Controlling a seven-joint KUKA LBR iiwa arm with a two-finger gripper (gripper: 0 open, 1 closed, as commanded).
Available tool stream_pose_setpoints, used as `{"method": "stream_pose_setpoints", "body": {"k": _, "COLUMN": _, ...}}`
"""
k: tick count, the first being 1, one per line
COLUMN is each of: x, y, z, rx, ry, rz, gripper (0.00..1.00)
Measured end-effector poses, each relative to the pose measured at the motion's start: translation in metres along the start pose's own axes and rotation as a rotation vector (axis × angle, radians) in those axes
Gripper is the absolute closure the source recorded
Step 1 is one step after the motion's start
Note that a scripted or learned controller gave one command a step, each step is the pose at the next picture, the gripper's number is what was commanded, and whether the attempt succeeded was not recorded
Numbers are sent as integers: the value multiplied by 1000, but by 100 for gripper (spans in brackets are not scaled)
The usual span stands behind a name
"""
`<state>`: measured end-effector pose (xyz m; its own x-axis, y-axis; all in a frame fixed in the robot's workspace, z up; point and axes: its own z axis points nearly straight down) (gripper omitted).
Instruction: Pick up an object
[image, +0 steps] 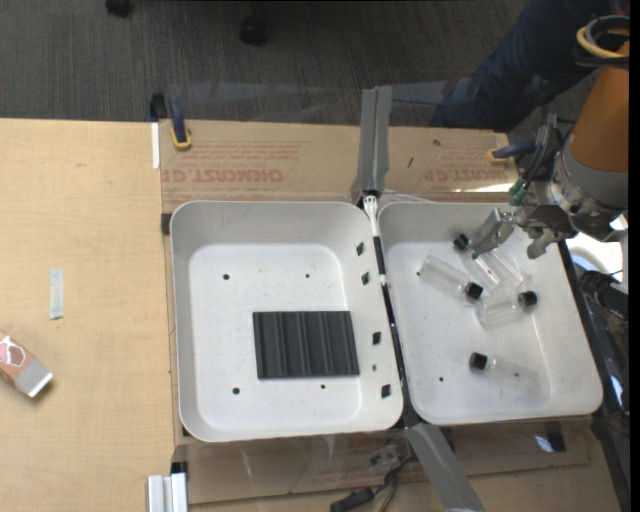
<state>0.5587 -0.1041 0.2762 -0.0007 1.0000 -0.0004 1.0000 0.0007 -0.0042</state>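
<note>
Several clear vials with black caps lie in the right bin (440, 400): one (447, 277) left of centre, one (506, 306) near the middle, one (503, 368) toward the front, and one (492, 264) near the back. My gripper (516, 238) hangs over the back of this bin, open, its fingers spread with nothing held between them. The rear vial lies just below its left finger (490, 232). A black ribbed rectangular block (305, 344) lies flat in the left bin (200, 300).
A grey rail (374, 140) runs back from the seam between the bins. Cardboard (260, 165) with blue clamps (178, 122) backs the bins. On the wooden bench at left lie a small strip (56, 294) and a tube (22, 366). Cables (600, 290) run along the right.
</note>
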Motion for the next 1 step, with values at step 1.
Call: {"method": "stream_pose_setpoints", "body": {"k": 1, "x": -56, "y": 21, "z": 95, "rx": -1, "ry": 0, "rz": 80, "gripper": 0}}
